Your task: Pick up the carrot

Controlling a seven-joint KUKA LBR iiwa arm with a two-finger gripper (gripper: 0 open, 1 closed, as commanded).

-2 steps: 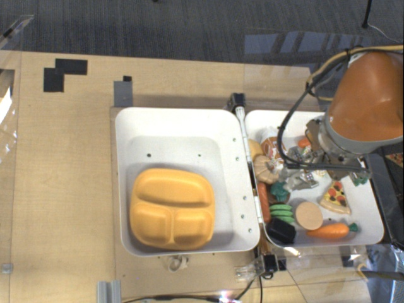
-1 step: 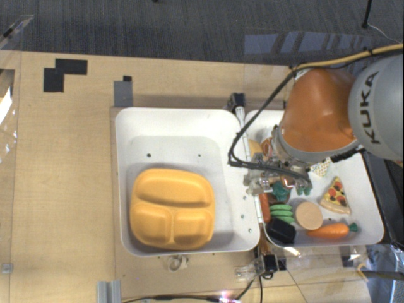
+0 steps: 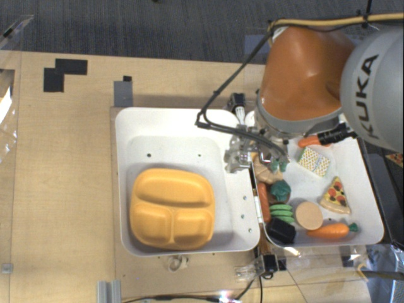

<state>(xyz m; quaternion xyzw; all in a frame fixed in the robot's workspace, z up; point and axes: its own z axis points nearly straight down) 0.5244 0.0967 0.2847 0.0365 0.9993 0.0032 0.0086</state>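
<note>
Carrot (image 3: 329, 230) lengthwise left-right, green top rightward, by right bin's (image 3: 372, 213) near wall; gripper (image 3: 262, 160) state unclear.

Two white bins (image 3: 126, 169), one yellow tray (image 3: 172, 207), two carrots (image 3: 328, 231), one pizza slice (image 3: 335, 196)

Robotics lab or test cell, not home. Evidence: industrial KUKA arm (image 3: 328, 74), grey with orange band, maker's name on casing, reaching over light wooden desk (image 3: 57, 188). Two shallow white bins (image 3: 126, 125) side by side, holding toy food: plastic pizza slice (image 3: 335, 196), carrot (image 3: 328, 230), yellow tray (image 3: 172, 207). Loose black cables (image 3: 221, 100) across bins. Black markers (image 3: 63, 72) stuck on desk. Grey carpet floor (image 3: 126, 17) beyond.
</note>
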